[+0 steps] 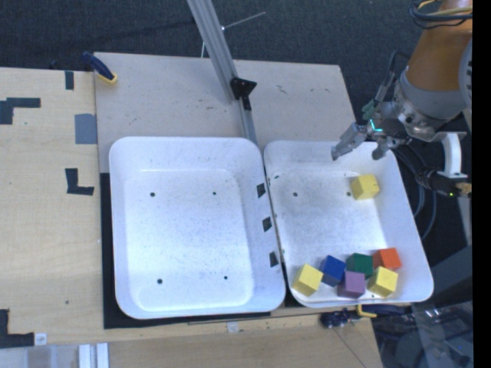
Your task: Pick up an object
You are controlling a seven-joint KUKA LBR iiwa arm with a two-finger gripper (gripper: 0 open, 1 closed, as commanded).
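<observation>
White plastic bins sit side by side on the bench [192, 98], and all the blocks are in the right bin [322, 205]. The left bin [184, 221] has just a few dark dots and speckles on its floor.

The arm [433, 60] comes in from the right, orange band up top and grey wrist below. Its gripper [359, 146] hangs over the far right corner of the right bin, near the rim. The two fingers are spread apart with nothing between them (one dark finger [343, 146] points down-left, the other sits a bit to the right).

Just below the gripper, and apart from it, a lone yellow cube [364, 187] lies on the bin floor near the right wall. It's well away from the rest of the blocks.

The others are bunched along the near edge of the right bin: a yellow block [308, 279] on the left end, a blue block [333, 269] next to it, a purple block [354, 283], a green block [359, 264] behind that, an orange-red block [388, 258] toward the corner, and another yellow one [384, 281] in front of it. They're packed together, mostly touching.

A grey metal rail [219, 41] runs at a slant from the top of the view down to the gap between the bins.
</observation>
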